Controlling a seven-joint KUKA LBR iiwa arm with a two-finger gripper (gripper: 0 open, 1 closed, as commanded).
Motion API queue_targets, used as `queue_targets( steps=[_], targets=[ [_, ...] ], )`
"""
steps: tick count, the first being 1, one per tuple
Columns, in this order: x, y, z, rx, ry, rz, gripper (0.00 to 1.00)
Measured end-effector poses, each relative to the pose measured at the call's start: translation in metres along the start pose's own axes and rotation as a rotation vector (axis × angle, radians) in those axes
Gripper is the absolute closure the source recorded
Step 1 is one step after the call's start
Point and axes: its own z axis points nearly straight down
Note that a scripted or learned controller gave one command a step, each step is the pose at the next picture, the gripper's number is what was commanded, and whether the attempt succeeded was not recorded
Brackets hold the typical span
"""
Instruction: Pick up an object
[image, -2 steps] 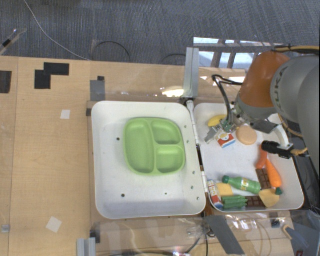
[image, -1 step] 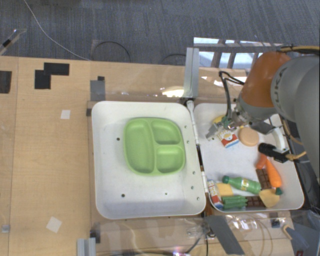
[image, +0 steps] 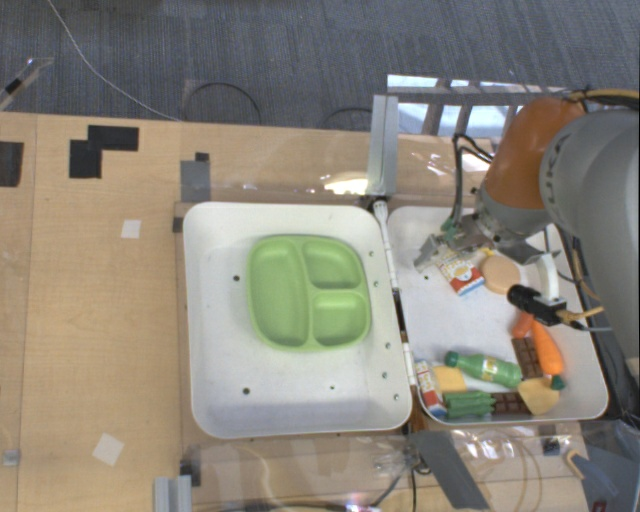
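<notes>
Pincer (image: 437, 250) | right bin (image: 420, 300) | perhaps touching small carton (image: 462, 275)

Left bin (image: 210, 400) holds a green divided plate (image: 306, 291), lying flat. Right bin (image: 420, 300) has the clutter: green bottle (image: 484, 368), carrot (image: 546, 350), small red-and-white carton (image: 463, 274) (plus more along its near edge). End effector (image: 447, 243) low over the carton at that bin's far side.

plate (image: 305, 292) in left bin (image: 215, 390); bottle (image: 484, 368) in right bin (image: 420, 225)
</notes>
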Motion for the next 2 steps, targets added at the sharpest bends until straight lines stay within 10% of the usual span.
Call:
queue_targets(
  steps=[1,2],
  targets=[
    [-0.025,-0.015,0.0,-0.003,-0.006,0.021,0.0],
    [-0.028,-0.011,-0.016,-0.017,-0.017,0.015,1.0]
  ],
)
